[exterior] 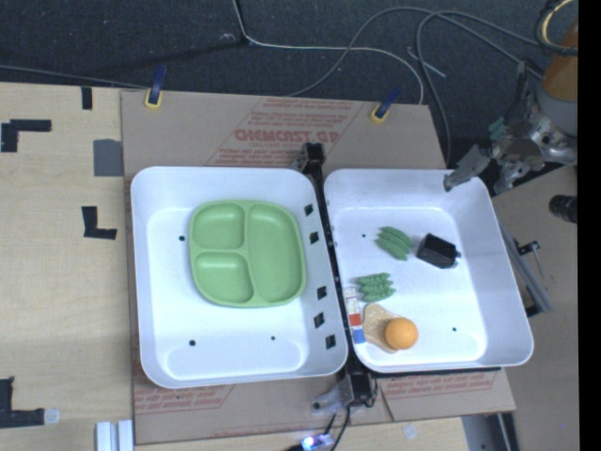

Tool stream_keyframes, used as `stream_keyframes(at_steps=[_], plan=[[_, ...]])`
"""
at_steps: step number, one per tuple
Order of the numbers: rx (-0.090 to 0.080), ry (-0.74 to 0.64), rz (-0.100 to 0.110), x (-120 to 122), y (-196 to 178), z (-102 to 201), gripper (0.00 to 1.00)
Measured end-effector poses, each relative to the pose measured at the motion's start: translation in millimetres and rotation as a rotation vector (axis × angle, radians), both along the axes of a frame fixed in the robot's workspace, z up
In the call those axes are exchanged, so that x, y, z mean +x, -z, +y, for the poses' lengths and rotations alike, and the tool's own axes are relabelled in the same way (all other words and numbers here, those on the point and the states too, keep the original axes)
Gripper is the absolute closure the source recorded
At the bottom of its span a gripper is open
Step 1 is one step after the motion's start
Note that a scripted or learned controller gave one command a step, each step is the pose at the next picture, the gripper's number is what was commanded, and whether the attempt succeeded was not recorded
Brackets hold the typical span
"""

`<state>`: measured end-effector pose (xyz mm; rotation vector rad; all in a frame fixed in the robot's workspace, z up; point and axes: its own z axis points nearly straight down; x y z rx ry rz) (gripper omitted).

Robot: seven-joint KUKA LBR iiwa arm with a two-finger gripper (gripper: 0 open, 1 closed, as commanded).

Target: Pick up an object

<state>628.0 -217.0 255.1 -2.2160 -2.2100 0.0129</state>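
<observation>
Looking down at a slant on a bench, 2 shallow white bins sit side by side on a sheet of brown cardboard (282,125).

Nearest the viewer, in the front-left corner of the right bin (488,280), an orange ball (401,334) rests on a tan, wedge-shaped piece (376,324), with a small red, white and blue strip (354,316) touching beside them. The ball looks smooth and round, so it would probably roll or slip out of a pinch unless taken squarely across its middle. Just behind lie 2 green, ridged pieces like toy vegetables: 1 near the bin's centre (375,285) and 1 further back (395,242). They look light and likely stiff; a grip across the narrow width seems best. Beside the rear green piece sits a small black block (438,251), compact and probably the easiest to clamp by its short sides. All appear light, none fragile.

The left bin (155,280) holds a green tray with 3 compartments (248,254), lying flat.

The bin floors are smooth and white, likely slippery, so objects may slide when nudged. There is free floor around the black block.

Farther back, at the right bin's far right corner, the gripper (488,163) hangs above the rim, holding nothing; whether its jaws are spread or closed cannot be told. Beyond lie cables (376,36) on dark carpet.
</observation>
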Motion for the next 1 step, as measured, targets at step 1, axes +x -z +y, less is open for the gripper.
stream_keyframes(at_steps=[1], plan=[[-0.003,-0.004,-0.013,2.4,-8.7,0.9,0.00]])
